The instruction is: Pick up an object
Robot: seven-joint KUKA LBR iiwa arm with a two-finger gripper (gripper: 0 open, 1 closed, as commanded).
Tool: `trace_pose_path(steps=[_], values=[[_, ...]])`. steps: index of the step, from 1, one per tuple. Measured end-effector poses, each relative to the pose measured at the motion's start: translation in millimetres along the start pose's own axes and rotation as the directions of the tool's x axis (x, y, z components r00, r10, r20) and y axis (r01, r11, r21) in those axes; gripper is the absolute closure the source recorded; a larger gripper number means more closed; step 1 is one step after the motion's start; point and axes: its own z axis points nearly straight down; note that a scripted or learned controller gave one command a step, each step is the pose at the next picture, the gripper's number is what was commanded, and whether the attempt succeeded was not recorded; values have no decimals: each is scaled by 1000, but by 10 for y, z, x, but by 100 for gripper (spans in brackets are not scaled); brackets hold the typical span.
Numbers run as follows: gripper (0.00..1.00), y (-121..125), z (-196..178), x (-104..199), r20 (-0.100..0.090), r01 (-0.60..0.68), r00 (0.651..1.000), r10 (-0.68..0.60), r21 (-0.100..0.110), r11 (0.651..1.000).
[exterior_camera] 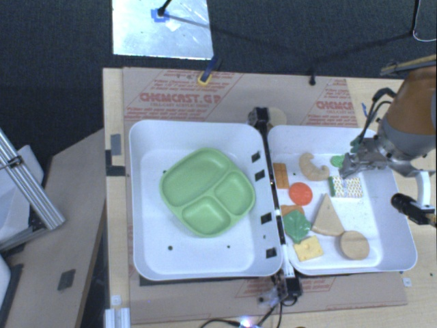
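Fingers on your gripper [348, 171] sit too small to judge, so I cannot tell its state. Right under it lies a speckled card [349, 188], probably thin, light and hard to pinch; take its edge. Beside it in that right bin [403, 251] lie an orange disc [300, 194] and other pieces. The far left bin [147, 251] holds a green plate [207, 191].

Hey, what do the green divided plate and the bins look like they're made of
The green divided plate looks like moulded plastic with a matte to satin finish: even colour, rounded compartment edges, soft highlights. The left bin and right bin also look like plastic, white and smooth, with rounded corners and a faint sheen, though the view can't rule out another material.
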Motion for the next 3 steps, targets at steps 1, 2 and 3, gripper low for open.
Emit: trace_pose_path(steps=[1, 2, 3], values=[[100, 16, -536, -2, 1, 1, 1000, -1, -1, 1000], [100, -67, -504, 569, -1, 3, 1000, -3, 3, 1000], [100, -28, -647, 1098, -2, 5, 1000, -5, 2, 1000]])
